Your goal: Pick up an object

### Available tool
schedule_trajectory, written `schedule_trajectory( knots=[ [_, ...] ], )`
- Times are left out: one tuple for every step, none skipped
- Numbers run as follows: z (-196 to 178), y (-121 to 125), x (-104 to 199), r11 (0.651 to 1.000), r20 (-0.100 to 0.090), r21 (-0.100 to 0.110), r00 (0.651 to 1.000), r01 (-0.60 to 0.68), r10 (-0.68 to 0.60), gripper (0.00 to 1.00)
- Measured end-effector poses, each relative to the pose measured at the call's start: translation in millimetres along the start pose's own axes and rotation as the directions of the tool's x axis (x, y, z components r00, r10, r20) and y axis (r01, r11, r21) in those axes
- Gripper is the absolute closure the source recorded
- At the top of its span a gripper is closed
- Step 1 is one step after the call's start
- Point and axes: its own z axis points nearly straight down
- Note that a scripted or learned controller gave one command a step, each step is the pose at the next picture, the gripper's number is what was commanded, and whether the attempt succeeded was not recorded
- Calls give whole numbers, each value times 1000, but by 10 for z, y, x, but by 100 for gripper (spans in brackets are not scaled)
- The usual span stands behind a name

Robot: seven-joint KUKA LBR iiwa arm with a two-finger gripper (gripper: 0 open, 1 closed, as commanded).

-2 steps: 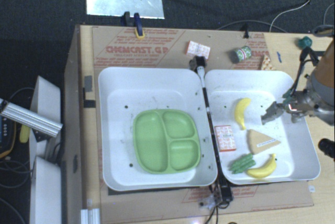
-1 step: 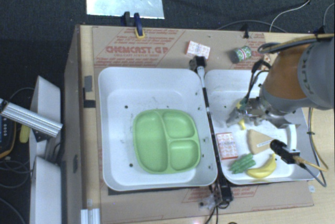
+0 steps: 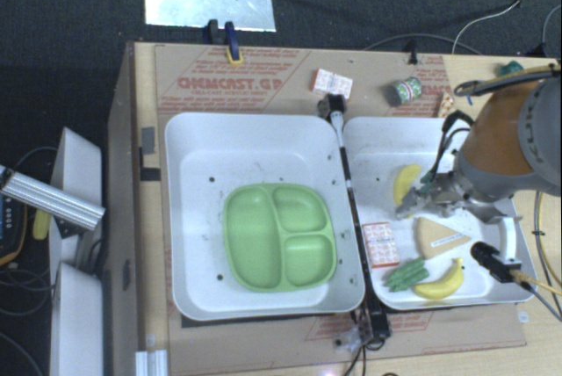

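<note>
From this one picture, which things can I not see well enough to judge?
- Pincer in the camera view: small and blurred over the right bin, so its grip state is unclear.
- Yellow piece: the arm and pincer cover its lower end; its full shape is hidden.
- Printed card: text too small to read.
- Small can on the bench: label too small to read.
- Arm: cut off by the right edge.

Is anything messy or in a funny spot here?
Mostly tidy. The green plate sits alone in the left bin, and the toy food is in the right bin. Two things lie outside the bins on the cardboard: a small can on its side and a little card.
</note>
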Motion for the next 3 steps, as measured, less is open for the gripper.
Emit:
schedule_trajectory(
  knots=[
    [-11,624,148,1000,-1,-4,1000,5,-5,0],
    [-119,628,141,1000,-1,-6,1000,6,-6,100],
    [-1026,514,1122,1000,-4,-6,1000,8,-8,100]
  ],
)
